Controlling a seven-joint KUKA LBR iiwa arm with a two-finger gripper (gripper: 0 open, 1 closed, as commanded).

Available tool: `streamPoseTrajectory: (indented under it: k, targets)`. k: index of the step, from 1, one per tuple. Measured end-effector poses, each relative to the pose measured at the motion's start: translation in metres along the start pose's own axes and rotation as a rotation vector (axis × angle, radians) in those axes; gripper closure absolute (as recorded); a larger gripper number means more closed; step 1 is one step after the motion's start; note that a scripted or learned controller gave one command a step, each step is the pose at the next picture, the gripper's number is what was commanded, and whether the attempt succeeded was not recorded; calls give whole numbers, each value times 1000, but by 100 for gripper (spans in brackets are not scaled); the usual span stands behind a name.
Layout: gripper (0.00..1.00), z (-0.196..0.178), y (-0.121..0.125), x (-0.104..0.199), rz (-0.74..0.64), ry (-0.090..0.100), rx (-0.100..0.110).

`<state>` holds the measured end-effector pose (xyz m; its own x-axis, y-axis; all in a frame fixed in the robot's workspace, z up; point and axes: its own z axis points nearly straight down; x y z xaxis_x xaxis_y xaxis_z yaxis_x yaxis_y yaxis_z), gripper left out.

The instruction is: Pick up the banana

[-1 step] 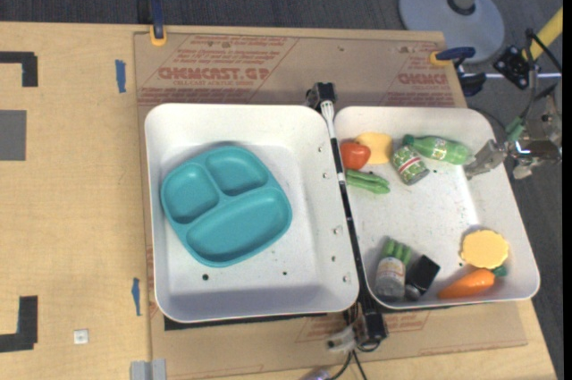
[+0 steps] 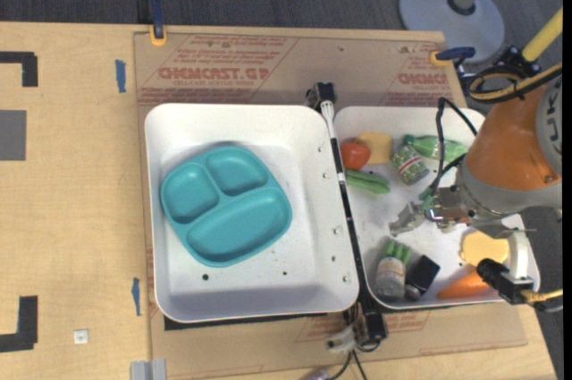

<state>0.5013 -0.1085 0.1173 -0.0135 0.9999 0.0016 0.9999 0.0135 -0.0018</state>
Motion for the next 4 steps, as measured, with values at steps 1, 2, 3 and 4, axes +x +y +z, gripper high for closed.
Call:
streamPoseTrajectory:
  k: [1,2,3,4]
  targets:
    - [0,-67,51,21,551,-1,-2]
    - [0,-121,16,-31,493,-2,-3]
    - [0,-70,-22,70,332,0,1]
    - [100,-80,-21,70,333,0,-1]
